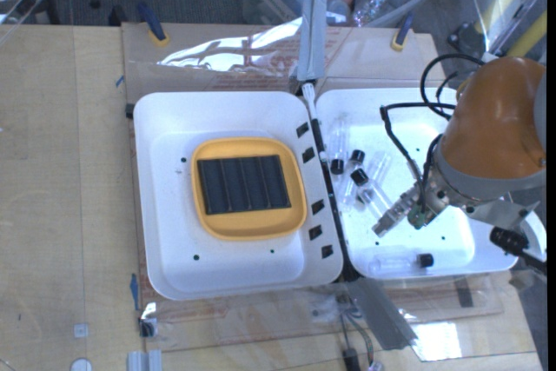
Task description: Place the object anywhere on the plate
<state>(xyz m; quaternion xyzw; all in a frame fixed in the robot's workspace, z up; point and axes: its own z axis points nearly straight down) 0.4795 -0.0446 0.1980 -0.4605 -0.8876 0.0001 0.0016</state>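
You are at the pick, not the place. The gripper (393, 220) hangs low in the right bin (452, 252), pointing down and left toward a loose scatter of small clear vials with black caps (358, 176) near the divider between the bins; one more vial (408, 261) lies apart near the bin's front edge. From this slant you cannot tell how the gripper is set — its tip reads as one grey blur — and nothing can be seen held in it. Treat the object as not yet taken, and which vial is the target is a guess; the nearest of the cluster looks likeliest.

The plate (250, 228) — yellow-rimmed with a dark ribbed centre — sits in the middle of the left bin (165, 187), bare, well apart from the vials.

Next you need a clean grasp on a single vial, which looks slippery and prone to roll, then a lift clear over the divider and a release over the plate.
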